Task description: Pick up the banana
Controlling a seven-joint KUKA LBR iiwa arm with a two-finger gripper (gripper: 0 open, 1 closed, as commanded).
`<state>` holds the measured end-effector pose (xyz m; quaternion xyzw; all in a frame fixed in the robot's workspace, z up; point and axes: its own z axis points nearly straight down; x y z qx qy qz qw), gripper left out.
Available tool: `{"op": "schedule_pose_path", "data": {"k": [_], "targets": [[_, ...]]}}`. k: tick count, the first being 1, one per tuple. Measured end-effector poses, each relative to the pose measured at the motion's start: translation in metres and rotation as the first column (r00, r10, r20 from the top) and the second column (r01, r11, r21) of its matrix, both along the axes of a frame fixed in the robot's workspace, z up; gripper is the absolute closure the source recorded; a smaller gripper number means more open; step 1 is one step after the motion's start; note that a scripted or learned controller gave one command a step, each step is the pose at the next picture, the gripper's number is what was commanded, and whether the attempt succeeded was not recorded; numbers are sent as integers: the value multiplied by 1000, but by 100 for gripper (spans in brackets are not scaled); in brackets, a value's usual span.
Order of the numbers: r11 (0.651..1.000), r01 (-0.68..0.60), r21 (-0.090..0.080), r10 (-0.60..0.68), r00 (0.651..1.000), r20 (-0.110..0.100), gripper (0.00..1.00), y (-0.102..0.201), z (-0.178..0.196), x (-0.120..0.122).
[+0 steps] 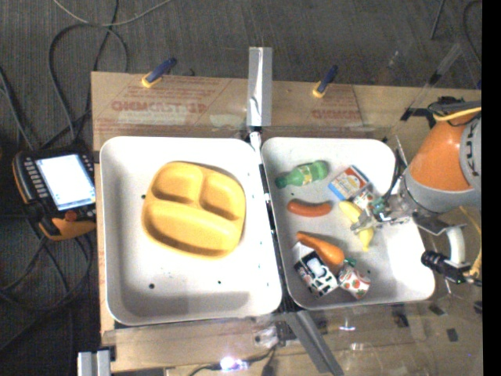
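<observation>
Banana [355, 222]: lies in the right bin [407, 276], right of centre, a small yellow curved piece running roughly from far-left to near-right. The gripper [368, 218] sits right on top of its middle, so only the yellow ends show either side of the metal.

Fingers: too small and cluttered to read here. I cannot tell whether they are spread or clenched, or whether the banana is between them.

Neighbours in the same bin: a blue-and-white snack packet [348, 183] just beyond the banana on the far side, a red sausage [310, 207] to its left, a green bottle [302, 174] farther left and far, an orange carrot [322, 247] nearer, and a black-and-white carton [315, 269] with a strawberry [354, 282] at the near edge. Left bin [125, 280] holds a yellow divided tray [194, 208].

Handling judgement: probably a toy banana of moulded plastic, so light, stiff, smooth-skinned and likely slippery. The curved, rounded body would tend to roll or squirt out of a pinch near a tip. Best hold: across the narrow width at mid-length, fingers square to the long axis. The packet is close enough to snag a finger on the far side.
</observation>
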<state>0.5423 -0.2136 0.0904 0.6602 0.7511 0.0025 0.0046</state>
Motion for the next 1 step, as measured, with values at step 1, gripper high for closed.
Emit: {"op": "schedule_pose_path", "data": {"k": [1], "targets": [[1000,23,0,-23,1000,-11,100,29,94,72]]}}
